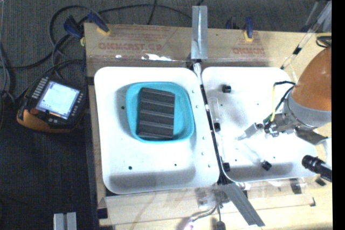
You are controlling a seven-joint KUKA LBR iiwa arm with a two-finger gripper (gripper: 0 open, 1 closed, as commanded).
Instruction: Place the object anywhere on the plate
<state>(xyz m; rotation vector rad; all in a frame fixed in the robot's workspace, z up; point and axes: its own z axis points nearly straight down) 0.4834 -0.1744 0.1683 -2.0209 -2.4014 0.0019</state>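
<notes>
Red print on the bench's back board (161,43) is too blurred to read, and the lit screen of the pendant (54,99) on the floor shows no legible text; the arm (318,91) is cut off at the right edge. A dark, ribbed, rectangular block (156,113) lies on the glossy turquoise plate (186,116) in the left bin (116,159); the gripper (249,132) hovers over the right bin (242,94), its pale fingers too small to resolve, so whether they are parted I cannot tell.
</notes>
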